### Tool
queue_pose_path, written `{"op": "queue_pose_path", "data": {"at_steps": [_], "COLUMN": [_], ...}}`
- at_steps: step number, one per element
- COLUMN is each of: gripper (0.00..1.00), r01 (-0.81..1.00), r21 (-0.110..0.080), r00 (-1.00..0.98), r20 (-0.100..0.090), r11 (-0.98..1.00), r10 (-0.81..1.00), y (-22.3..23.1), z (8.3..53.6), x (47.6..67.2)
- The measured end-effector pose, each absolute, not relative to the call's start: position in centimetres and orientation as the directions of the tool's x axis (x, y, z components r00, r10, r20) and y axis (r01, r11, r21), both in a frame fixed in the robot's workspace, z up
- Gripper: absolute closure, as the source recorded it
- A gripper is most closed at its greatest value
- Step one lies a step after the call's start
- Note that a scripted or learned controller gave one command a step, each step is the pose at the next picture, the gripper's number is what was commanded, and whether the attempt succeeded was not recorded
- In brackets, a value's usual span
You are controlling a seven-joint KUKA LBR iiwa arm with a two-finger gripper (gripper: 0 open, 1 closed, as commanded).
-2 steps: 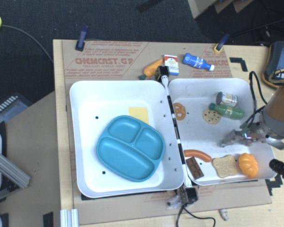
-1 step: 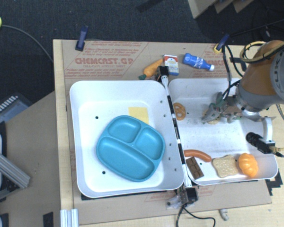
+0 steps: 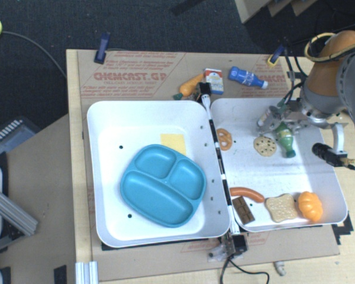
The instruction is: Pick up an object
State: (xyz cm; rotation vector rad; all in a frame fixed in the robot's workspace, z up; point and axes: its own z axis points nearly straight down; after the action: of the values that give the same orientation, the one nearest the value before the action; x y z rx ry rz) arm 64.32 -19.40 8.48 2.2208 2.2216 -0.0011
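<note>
Across the bench [image 3: 136, 70] sat two white bins side by side, the left bin [image 3: 106, 129] holding one blue divided plate [image 3: 163, 185] and one yellow cheese slice [image 3: 173, 141] partly tucked behind it. Reaching in from the right, the one grey arm [image 3: 328, 81] hung over the right bin [image 3: 325, 176], its gripper [image 3: 278, 120] low near a green bottle [image 3: 285, 141]; whether the fingers were open or closed on anything could not be made out. That bin also held one pumpkin [image 3: 310, 205], one slice of bread [image 3: 281, 207], one sausage [image 3: 247, 193], one chocolate bar [image 3: 242, 210], one cookie [image 3: 264, 145] and one pretzel [image 3: 224, 138]. Beyond the bins lay one blue bottle [image 3: 247, 77], one small carton [image 3: 213, 80] and one carrot [image 3: 191, 86]. A black part [image 3: 328, 154] by the arm was hard to identify.
</note>
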Motion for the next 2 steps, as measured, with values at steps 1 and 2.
{"op": "queue_pose_path", "data": {"at_steps": [1,2], "gripper": [1.0,1.0], "r01": [1.0,1.0], "r21": [-0.01,0.004], "r00": [-0.002,-0.002], "r20": [-0.004,-0.001], "r11": [0.002,0.002], "r10": [1.0,1.0], "y": [-19.5,-13.7], "z": [9.4,19.2], "x": [64.1,66.8]}}
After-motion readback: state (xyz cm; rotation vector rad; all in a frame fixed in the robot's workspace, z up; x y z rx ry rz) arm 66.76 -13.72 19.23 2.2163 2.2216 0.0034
